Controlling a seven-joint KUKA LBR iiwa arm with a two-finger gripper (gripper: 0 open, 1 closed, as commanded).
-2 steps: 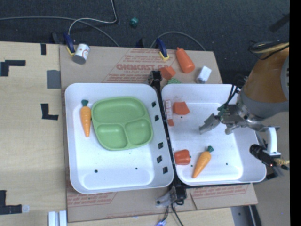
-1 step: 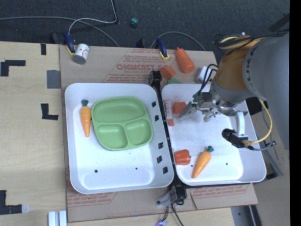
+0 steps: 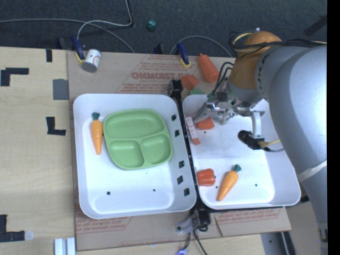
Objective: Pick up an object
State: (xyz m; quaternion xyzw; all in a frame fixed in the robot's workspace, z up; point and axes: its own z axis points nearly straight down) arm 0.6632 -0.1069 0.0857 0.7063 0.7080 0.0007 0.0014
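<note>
The pincer (image 3: 208, 110) hangs over the right bin's (image 3: 276, 195) far-left corner, whether apart or together I cannot tell, with a small orange piece (image 3: 204, 124) just beneath it on the near side, lying roughly left-right.

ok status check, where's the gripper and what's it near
Gripper low in the right bin, over a small orange piece. Grasp not confirmed. Carrot and red-orange piece lie apart, near the front.
</note>
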